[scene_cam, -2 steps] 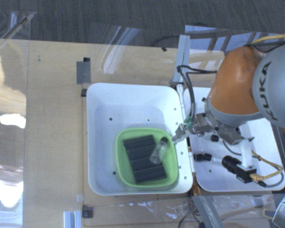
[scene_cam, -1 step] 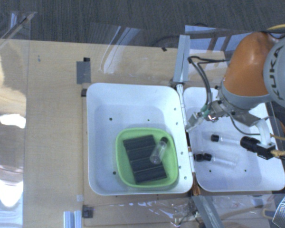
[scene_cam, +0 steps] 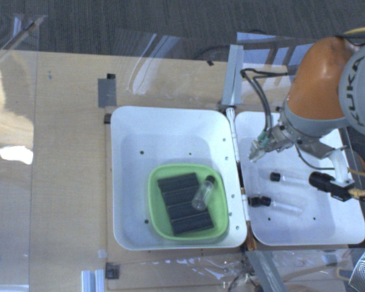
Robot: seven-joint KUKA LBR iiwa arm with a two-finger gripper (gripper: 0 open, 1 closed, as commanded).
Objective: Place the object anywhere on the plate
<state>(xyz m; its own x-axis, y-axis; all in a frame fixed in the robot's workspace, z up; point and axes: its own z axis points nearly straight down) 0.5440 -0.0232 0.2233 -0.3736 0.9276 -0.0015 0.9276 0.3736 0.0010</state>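
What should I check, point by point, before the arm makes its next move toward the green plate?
1. Square green plastic plate sits flat in the left white bin: ok.
2. Free room on the plate: not ok; a dark ridged block and a clear plastic tube cover most of it.
3. Tubes left to pick: ok; two clear tubes with black caps, the upper tube and the lower tube, lie in the right white bin.
4. Gripper is above the right bin, near its left wall: ok.
5. Something held between the fingers: cannot tell.
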